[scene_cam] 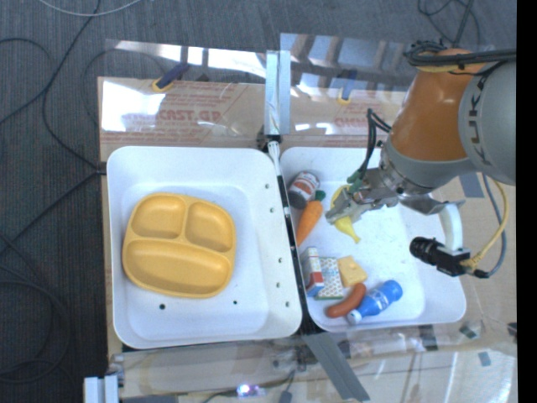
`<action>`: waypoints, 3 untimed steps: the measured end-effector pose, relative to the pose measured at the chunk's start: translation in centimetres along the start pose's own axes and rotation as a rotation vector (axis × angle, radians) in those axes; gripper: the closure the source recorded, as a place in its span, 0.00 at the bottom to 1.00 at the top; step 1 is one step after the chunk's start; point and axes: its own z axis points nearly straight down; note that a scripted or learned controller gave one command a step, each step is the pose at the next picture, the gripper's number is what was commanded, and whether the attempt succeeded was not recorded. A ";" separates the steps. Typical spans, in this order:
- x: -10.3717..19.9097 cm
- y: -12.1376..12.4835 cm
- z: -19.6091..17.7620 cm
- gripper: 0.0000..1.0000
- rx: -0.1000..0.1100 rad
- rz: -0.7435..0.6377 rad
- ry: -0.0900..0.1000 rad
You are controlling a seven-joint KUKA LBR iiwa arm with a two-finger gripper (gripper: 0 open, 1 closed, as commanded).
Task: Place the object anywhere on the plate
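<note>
A yellow plate (179, 244) with three compartments lies in the left bin (151, 162). In the right bin (436, 305), my gripper (362, 198) is low over a yellow banana (346, 222) near the bin's middle. The gripper's body covers the banana's upper part. Just left of it lies an orange carrot (308, 221), pointing down-left.
A small can (303, 185) lies at the right bin's upper left. Along that bin's front edge sit a striped can (314, 269), a sandwich piece (332, 277), a cheese wedge (351, 270), a sausage (346, 301) and a blue bottle (377, 299). A raised divider (286, 225) separates the bins.
</note>
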 end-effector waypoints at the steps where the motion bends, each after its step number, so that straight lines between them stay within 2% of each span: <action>1: 7.5 0.3 4.8 1.00 0.001 -0.066 0.000; 2: 2.7 4.4 3.7 1.00 0.000 -0.058 -0.002; 3: 13.7 8.1 4.8 1.00 0.001 0.083 -0.002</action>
